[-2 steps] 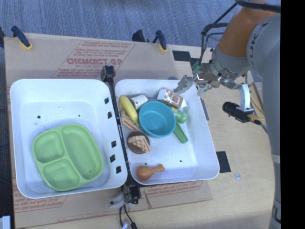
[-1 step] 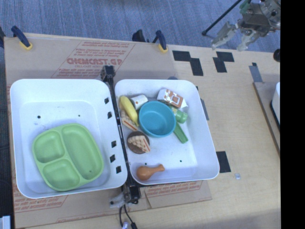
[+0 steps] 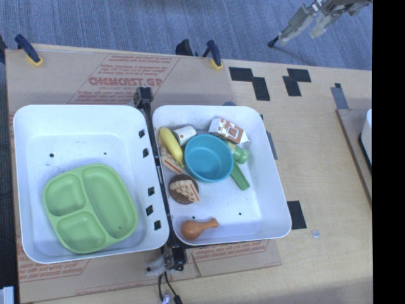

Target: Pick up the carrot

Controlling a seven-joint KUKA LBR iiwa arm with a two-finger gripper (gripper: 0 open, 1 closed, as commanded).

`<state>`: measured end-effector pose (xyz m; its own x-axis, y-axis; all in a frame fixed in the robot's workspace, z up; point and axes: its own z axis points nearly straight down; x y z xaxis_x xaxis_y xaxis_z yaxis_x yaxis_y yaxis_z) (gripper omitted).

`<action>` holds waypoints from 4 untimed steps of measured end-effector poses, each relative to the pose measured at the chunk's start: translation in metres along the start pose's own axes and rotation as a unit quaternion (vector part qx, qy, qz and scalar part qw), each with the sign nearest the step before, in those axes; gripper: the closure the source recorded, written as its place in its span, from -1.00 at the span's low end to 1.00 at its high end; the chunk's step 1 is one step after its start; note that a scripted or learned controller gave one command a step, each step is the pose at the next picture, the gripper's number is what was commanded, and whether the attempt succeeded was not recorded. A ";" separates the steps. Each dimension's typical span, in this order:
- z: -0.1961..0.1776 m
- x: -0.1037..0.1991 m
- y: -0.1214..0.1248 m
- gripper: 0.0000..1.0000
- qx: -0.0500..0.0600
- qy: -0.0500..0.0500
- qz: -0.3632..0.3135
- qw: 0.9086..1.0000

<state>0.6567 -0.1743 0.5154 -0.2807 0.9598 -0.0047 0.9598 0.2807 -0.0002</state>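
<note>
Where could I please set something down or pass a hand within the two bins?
Free: the left bin's floor behind the green divided plate, and the right bin's near-right corner beside the drumstick. Crowded: around the blue bowl, banana and carton.

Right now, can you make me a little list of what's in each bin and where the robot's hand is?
left bin: green divided plate
right bin: blue bowl, banana, chicken drumstick, green stick-shaped toy, small carton, round brown toy
carrot: can't pick one out for sure
hand: top right, above the blue floor, away from both bins
</note>
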 end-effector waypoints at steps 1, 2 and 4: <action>-0.029 0.065 0.020 -1.00 -0.001 0.001 -0.057 0.998; -0.027 0.120 0.035 -1.00 0.005 0.001 0.121 0.993; 0.110 0.222 0.026 1.00 0.010 0.002 0.113 0.994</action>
<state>0.6192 0.0451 0.4041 -0.0581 0.9983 -0.0031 0.9981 0.0580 -0.0187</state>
